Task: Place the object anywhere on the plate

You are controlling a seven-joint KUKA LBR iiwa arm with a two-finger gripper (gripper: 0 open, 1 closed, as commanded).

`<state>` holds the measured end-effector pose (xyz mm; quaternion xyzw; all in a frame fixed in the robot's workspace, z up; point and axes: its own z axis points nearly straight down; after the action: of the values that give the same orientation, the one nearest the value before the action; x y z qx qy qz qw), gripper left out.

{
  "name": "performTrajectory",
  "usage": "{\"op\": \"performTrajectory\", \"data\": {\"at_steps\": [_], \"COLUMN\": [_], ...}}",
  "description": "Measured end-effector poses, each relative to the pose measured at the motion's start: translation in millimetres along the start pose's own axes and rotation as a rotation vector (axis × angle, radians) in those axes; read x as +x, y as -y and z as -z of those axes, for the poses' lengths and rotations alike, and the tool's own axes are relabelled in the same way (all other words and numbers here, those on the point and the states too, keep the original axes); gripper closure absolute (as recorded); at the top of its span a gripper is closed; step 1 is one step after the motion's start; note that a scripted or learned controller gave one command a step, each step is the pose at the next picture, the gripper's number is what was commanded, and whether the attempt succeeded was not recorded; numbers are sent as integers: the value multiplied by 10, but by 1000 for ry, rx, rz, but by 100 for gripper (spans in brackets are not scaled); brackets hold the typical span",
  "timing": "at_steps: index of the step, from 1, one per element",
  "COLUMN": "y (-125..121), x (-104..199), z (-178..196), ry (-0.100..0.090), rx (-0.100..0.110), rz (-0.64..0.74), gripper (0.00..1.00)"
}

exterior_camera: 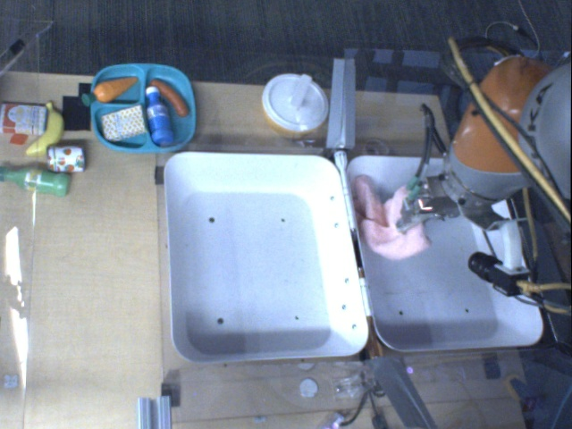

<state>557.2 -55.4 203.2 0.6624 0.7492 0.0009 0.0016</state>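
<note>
A soft pink object point(382, 226) lies crumpled in the right bin point(447, 320), against its left wall. My gripper point(414, 213) is low over the pink object's right edge and seems to touch it. The grey arm with its orange band point(505, 105) comes in from the right. A blue divided plate point(183, 92) sits on the bench at the far left, beyond the left bin. It holds a toy carrot, a hot dog, a blue bottle and a patterned square.
The large left bin point(259, 266) lies between the pink object and the plate. A white lidded cup point(295, 104) stands behind the bins. A banana point(46, 130), a small can point(66, 158) and a green bottle point(36, 180) lie left of the plate. Cables hang beside the arm.
</note>
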Motion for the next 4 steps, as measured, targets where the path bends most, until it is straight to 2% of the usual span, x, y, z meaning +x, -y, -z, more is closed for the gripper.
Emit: {"op": "performTrajectory", "data": {"at_steps": [1, 2, 3, 4], "y": [-13, -166, -473, -710], "x": [11, 522, 975, 1456], "z": [208, 275, 197, 320], "ry": [-1, -1, -1, 0], "rx": [2, 0, -3, -6], "rz": [9, 412, 815, 1218], "gripper": [100, 100, 100, 100]}}
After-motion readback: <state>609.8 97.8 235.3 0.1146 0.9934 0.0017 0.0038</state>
